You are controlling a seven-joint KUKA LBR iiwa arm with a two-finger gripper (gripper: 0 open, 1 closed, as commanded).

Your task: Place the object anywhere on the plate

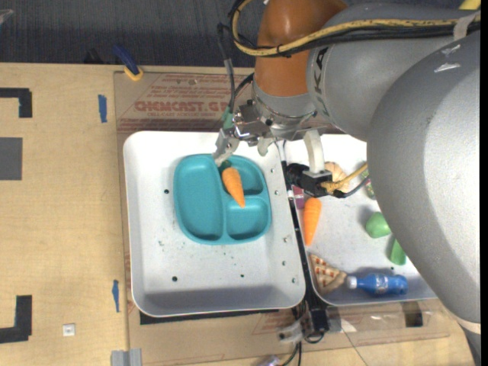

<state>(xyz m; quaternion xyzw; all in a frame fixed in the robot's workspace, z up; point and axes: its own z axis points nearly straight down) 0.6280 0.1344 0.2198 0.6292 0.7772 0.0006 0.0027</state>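
Beneath the gripper (226, 149) a wooden bench (61, 227) is seen, with brown cardboard (175, 97) laid over it and a dark floor (114, 14) beyond its far edge. Blue tape marks (102, 107) and black marks (21, 101) are scattered on the bench well to the left of the gripper. Two shallow white bins are set side by side: the left bin (152, 273) lies directly under the gripper, the right bin (343, 242) just to its right.

A blue divided plate (198, 200) is placed in the left bin, directly below the gripper. An orange carrot (233, 185) rests on the plate, on the ridge between its compartments, with its thick end pointing up toward the fingertips and just beneath them. Whether the fingers are open or closed, or touching the carrot, cannot be told.

To the right of the gripper, in the right bin, a second carrot (312, 218) lies close to the dividing wall, a green piece (377, 225) is found further right, and a waffle-like piece (325, 272) and a blue bottle (380, 284) lie nearer the front. Much of that bin is covered by the grey arm (412, 128), whose orange band (293, 36) sits above the gripper.
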